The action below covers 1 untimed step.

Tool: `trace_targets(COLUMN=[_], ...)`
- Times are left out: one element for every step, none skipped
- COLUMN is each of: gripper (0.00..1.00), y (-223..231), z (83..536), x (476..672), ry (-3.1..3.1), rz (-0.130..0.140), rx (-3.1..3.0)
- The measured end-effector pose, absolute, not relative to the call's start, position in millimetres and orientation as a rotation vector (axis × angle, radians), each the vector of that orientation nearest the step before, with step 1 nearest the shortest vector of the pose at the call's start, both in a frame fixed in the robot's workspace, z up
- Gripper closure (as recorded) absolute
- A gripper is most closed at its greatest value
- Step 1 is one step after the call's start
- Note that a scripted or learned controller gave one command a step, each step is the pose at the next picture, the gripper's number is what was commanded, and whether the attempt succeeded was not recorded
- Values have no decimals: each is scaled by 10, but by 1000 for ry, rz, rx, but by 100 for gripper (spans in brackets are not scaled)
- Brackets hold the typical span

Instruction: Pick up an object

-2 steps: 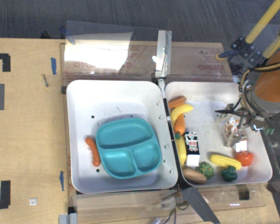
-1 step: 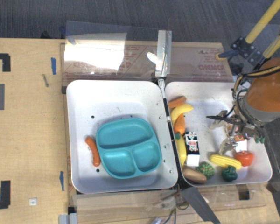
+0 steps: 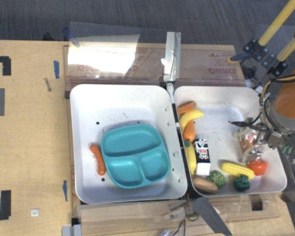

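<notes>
Near edge of the right bin (image 3: 280, 183): a potato (image 3: 202, 183), broccoli (image 3: 217, 178), a green pepper (image 3: 242, 182), corn (image 3: 237, 169) and a tomato (image 3: 258, 167). Farther along its left wall lie a black-and-white carton (image 3: 202, 156), a carrot (image 3: 189, 131), a banana (image 3: 191, 116) and a sausage (image 3: 186, 105). The gripper (image 3: 253, 142) sits low just beyond the tomato; whether the fingers are wide or narrow, cannot tell. The left bin (image 3: 83, 102) holds a teal tray (image 3: 135, 154) and a second sausage (image 3: 98, 159) touching it.
</notes>
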<state>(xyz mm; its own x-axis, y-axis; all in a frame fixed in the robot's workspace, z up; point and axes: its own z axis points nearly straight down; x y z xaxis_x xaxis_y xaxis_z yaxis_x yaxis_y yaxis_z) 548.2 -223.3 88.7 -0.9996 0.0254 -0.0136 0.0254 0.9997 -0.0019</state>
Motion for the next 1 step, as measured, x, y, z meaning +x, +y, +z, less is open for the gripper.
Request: trace_targets(gripper=[0], y=[-1931], z=[893], x=[5244], ry=[3128], rz=[-4], rx=[90])
